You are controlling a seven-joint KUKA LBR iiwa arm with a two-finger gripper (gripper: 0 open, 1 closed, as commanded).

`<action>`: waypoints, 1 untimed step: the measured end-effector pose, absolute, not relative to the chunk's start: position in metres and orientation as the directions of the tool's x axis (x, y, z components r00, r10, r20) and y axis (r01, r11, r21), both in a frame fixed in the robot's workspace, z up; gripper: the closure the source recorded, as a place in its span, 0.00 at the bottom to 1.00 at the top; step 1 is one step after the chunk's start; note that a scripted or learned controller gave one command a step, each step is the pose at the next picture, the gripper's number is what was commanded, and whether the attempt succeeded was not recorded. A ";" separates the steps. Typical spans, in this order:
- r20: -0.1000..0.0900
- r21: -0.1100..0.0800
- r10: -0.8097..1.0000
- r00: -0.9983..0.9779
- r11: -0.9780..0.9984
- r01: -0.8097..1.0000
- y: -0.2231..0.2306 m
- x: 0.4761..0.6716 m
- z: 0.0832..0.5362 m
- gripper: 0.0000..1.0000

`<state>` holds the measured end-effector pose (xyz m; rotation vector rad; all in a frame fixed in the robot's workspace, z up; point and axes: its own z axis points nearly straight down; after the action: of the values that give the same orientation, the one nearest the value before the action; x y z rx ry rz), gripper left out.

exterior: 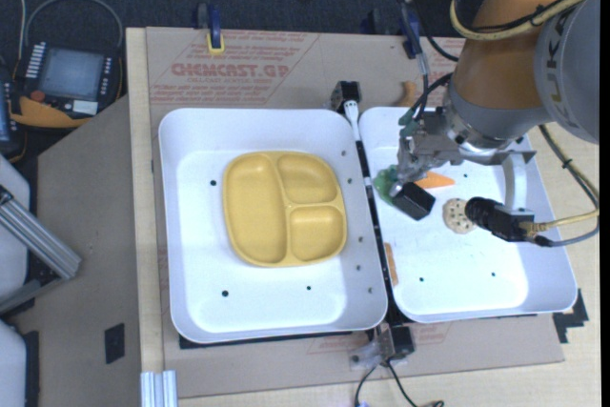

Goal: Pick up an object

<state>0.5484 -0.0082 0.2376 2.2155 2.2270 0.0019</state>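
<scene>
Gripper [412,195] low in right bin [477,295], seemingly over green object [386,183] beside orange piece [437,179]; finger state untellable; approach step, needed closing squarely, then lifting.

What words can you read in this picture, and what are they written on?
"CHEMCAST GP": big red letters on the brown board behind the two white bins; it is faint, so some letters are unsure.
A smaller red line sits above it and another below it on the same board: too small and blurred to read.
The handheld screen box at the far left has a lit screen and buttons: nothing on it can be read.
</scene>
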 end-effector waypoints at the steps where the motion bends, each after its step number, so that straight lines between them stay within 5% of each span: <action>1: 0.001 -0.002 1.000 -0.005 0.005 1.000 0.039 0.554 0.226 1.00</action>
<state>0.5538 0.0390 0.2256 2.2180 2.2286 -0.0009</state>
